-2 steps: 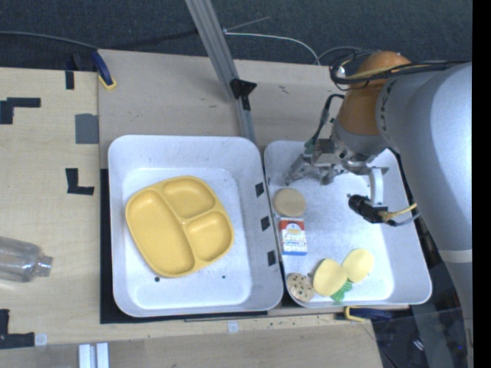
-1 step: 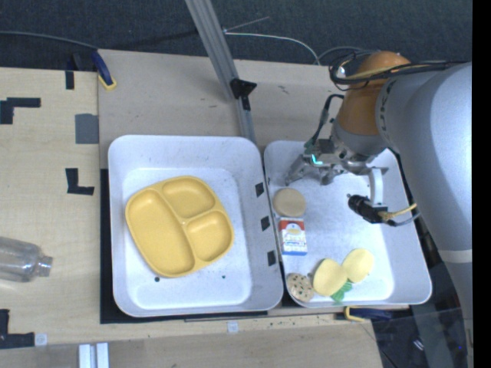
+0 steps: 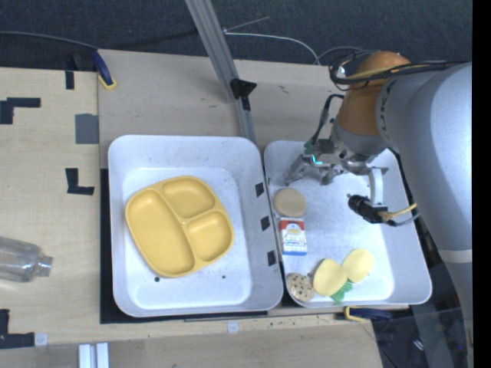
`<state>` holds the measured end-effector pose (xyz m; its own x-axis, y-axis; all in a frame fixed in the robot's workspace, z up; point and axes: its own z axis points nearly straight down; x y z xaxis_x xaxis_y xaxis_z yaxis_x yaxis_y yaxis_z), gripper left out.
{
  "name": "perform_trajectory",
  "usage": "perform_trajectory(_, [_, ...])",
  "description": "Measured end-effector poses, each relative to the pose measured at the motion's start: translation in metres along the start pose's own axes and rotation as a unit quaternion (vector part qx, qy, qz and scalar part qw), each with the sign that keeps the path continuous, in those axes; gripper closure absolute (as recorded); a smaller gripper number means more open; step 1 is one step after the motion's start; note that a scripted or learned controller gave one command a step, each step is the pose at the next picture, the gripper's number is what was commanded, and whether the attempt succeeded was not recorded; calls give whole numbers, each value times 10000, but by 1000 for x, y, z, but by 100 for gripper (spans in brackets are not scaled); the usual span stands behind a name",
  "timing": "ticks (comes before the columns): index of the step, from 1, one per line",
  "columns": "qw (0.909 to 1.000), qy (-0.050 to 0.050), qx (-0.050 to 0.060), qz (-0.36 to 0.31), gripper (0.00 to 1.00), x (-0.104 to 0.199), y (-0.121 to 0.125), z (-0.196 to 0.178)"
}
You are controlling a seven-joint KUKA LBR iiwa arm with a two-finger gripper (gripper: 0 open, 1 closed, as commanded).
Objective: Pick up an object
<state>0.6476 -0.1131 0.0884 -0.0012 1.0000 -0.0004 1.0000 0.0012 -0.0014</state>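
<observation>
Hovering over the far left corner of the right bin point(image 3: 406, 278), the gripper point(image 3: 308, 179) sits at the end of the grey arm point(image 3: 430, 136) that enters from the right of the camera view. Its two grey fingers point(image 3: 294, 175) look spread apart, with bare white bin floor between them and no object pinched. Candidate objects all lie loose in the bins, none lifted. Closest is a tan round disc point(image 3: 290, 202), flat on the floor just below the gripper in the view and apart from it. Next down the left wall is a small red, white and blue carton point(image 3: 293, 235), lying flat, close to the disc. At the near left corner is a speckled round cookie point(image 3: 298, 285), touching or nearly touching a pale yellow lemon-like piece point(image 3: 329, 277). A second yellow piece point(image 3: 358, 264) lies against the first, with a bit of green point(image 3: 342, 290) poking out at their near side; what the green thing is cannot be told. Left bin point(image 3: 123, 159) holds one yellow divided plate point(image 3: 178, 225), three compartments, lying flat at a slant. On the bench point(image 3: 46, 205), well to the left of both bins, lies a clear plastic bottle point(image 3: 19, 261) on its side.
</observation>
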Motion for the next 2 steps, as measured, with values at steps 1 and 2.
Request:
perform_trajectory(1, [10000, -1, 0, 0, 0, 0, 0, 0])
perform_trajectory(2, [10000, -1, 0, -1, 0, 0, 0, 0])
